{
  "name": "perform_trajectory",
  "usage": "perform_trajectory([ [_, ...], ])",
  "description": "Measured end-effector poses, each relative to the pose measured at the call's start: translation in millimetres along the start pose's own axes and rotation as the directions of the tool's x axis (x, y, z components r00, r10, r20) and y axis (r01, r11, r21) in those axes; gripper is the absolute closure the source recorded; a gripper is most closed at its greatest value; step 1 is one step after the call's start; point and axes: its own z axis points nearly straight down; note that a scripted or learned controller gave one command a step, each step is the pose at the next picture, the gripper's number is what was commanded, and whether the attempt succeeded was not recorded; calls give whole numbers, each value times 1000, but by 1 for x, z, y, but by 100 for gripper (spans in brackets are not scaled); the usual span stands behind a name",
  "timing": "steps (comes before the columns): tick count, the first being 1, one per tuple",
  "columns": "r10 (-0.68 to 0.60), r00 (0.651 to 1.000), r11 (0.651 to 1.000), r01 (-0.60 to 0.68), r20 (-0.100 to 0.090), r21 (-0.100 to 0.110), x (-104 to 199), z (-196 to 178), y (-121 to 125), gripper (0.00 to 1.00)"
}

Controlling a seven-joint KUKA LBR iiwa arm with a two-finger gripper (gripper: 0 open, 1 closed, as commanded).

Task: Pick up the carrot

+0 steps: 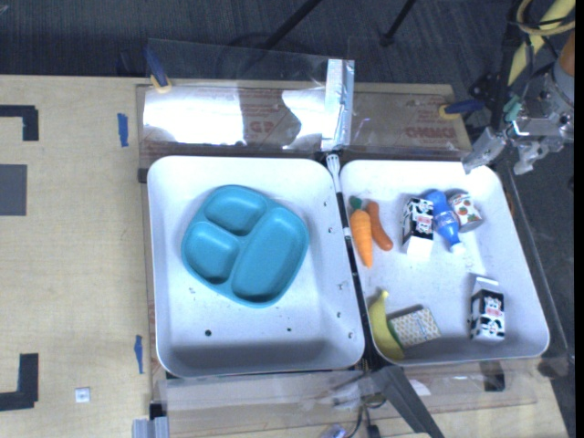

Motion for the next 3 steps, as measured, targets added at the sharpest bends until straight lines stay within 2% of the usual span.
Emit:
perform_trajectory([
  [1, 233, 972, 972, -233, -1, -9, 38, 151, -11, 0],
  [2, 33, 999, 999, -33, -2, 3, 66, 183, -91, 0],
  [3, 150, 989, 989, -150, 1, -1, 74, 53, -36, 0],
])
